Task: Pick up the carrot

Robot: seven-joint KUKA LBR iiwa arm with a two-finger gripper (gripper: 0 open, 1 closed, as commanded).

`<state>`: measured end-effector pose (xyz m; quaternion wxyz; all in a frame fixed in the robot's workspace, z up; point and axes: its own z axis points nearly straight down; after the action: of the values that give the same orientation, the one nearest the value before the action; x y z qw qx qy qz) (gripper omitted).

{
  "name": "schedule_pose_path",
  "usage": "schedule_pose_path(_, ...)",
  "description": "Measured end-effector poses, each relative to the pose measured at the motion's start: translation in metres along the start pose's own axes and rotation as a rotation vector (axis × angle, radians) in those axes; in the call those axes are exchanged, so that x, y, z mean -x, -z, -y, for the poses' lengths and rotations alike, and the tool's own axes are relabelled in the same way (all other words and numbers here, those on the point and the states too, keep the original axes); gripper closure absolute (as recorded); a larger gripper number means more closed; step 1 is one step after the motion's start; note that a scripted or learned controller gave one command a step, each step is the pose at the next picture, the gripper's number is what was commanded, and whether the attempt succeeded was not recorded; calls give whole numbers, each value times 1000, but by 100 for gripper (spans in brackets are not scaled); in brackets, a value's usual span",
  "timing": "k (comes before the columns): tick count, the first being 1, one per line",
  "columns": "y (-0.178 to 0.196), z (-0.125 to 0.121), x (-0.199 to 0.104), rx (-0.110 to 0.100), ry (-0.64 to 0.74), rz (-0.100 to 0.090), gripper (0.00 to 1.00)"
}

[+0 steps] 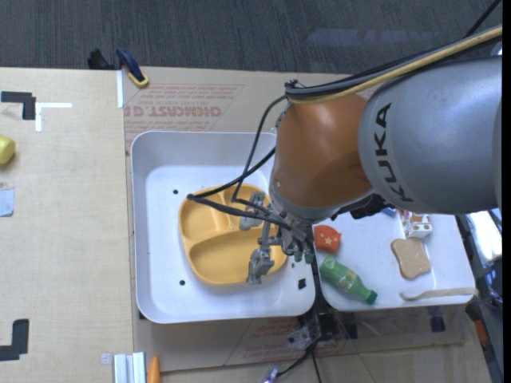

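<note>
Gripper (259, 266) hangs low over the near right part of a yellow divided plate (209, 242) in the left white bin (156, 238); whether anything sits between its parts, I cannot tell. Just to its right, in the other bin (447, 282), lie a red tomato-like piece (327, 238) and a green bottle (347, 281). Farther right rests a slice of bread (410, 258). No carrot can be made out with certainty.

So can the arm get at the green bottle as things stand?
Probably yes. The green bottle lies uncovered in the right bin, and the end effector hangs close by over the yellow plate in the left bin. The bin wall beside the bottle might crowd it.
</note>
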<state>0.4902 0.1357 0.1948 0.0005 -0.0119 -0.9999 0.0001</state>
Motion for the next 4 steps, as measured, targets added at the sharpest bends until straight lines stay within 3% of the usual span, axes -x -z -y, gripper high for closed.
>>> schedule_pose_path(1,-102,27,15,1,-181,1,0)
schedule_pose_path(2,-95,26,12,1,-180,-11,100)
schedule_pose_path(3,-101,-61,29,4,-206,6,100)
schedule_pose_path(4,19,-69,19,-3,-628,2,100)
